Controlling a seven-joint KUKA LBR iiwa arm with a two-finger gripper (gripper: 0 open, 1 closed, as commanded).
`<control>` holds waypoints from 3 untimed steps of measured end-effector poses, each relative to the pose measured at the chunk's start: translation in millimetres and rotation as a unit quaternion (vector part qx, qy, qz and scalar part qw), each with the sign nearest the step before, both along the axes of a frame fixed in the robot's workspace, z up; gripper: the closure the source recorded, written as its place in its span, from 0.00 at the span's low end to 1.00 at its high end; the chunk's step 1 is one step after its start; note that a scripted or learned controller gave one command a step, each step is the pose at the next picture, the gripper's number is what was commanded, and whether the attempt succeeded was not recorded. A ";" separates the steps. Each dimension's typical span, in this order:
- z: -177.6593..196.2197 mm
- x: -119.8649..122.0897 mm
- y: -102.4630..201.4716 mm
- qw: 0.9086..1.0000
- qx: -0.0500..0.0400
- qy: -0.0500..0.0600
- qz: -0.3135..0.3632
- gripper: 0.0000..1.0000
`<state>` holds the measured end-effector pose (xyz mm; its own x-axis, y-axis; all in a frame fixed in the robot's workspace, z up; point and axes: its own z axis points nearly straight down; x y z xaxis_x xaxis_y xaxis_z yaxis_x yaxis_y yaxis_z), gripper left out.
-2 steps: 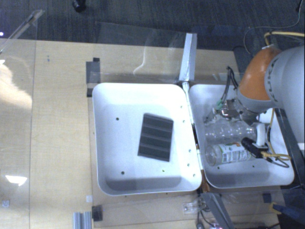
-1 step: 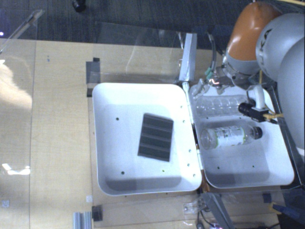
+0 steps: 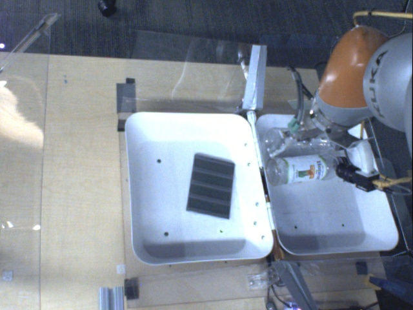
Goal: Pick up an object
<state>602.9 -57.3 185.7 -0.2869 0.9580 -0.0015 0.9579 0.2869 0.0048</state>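
1. The bottle (image 3: 300,171) is clear plastic with a white-and-green label, lying on its side.
2. It rests in the right bin (image 3: 335,228), near the upper left corner, beneath the gripper (image 3: 308,134).
3. The left bin (image 3: 148,173) holds a dark ribbed block (image 3: 211,185).

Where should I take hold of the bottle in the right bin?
Probably across the middle of the bottle, at its label, coming straight down. It lies on its side, long axis left to right, so close across its width. The end effector sits just above it.
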 end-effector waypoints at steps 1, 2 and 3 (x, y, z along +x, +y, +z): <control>-96.5 -2.7 -49.8 1.000 0.000 -0.003 -0.009 0.00; -67.7 14.7 -71.6 0.996 0.005 0.016 0.093 0.00; -98.0 14.3 -112.5 1.000 0.001 0.003 0.006 0.00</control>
<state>617.2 -169.8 87.8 -0.2979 0.9546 0.0022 0.9546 0.2979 0.0004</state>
